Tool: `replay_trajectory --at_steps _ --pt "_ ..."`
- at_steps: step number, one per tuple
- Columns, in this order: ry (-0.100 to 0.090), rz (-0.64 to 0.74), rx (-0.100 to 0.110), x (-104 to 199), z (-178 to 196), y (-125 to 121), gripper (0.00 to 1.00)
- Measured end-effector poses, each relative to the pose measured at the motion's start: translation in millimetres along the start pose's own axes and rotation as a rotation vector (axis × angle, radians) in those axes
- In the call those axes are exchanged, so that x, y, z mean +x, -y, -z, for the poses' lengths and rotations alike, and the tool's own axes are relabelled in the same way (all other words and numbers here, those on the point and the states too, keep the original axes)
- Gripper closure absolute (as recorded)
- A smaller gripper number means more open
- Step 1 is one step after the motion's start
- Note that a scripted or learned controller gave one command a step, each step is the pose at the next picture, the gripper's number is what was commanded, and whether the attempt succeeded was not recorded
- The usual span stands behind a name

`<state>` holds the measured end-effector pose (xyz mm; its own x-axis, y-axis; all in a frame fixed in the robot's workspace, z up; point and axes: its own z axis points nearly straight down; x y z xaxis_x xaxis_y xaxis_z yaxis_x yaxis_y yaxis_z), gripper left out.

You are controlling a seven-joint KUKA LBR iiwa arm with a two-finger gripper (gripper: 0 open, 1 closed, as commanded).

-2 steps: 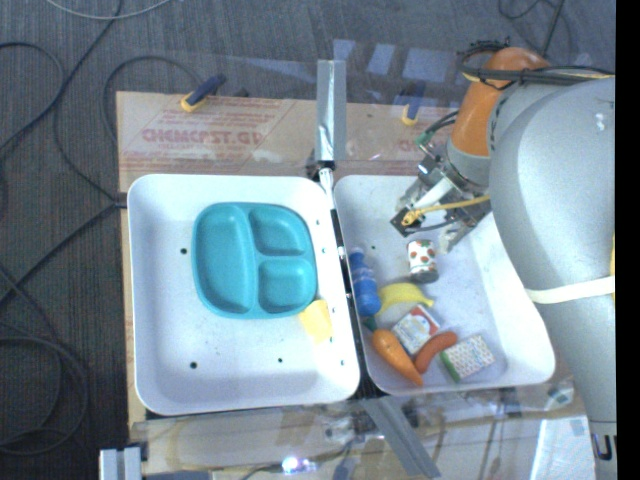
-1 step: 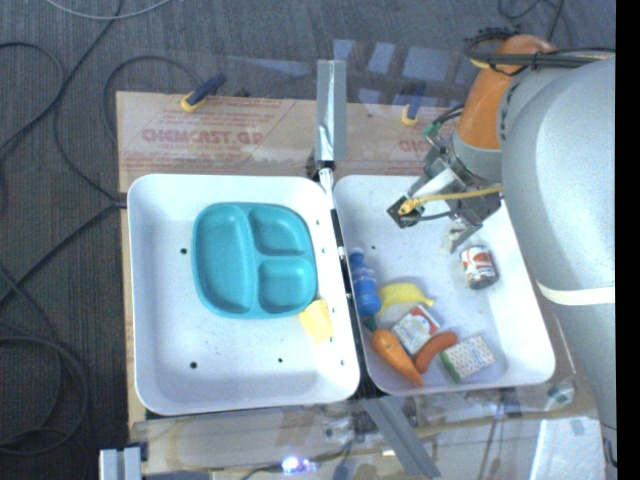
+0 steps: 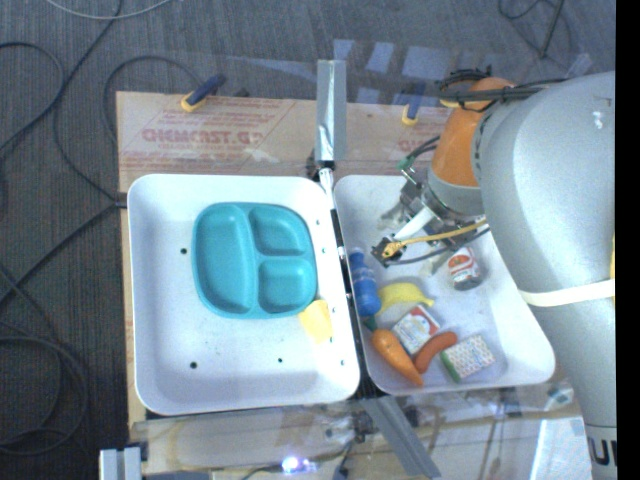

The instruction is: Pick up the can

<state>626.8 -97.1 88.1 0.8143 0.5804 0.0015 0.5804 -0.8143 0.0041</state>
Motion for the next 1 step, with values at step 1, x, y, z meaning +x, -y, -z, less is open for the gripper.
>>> replay_trajectory --at_steps 1 --pt "0.010 -0.155 0.007 -23.1 83.6 -60.9 0.00"
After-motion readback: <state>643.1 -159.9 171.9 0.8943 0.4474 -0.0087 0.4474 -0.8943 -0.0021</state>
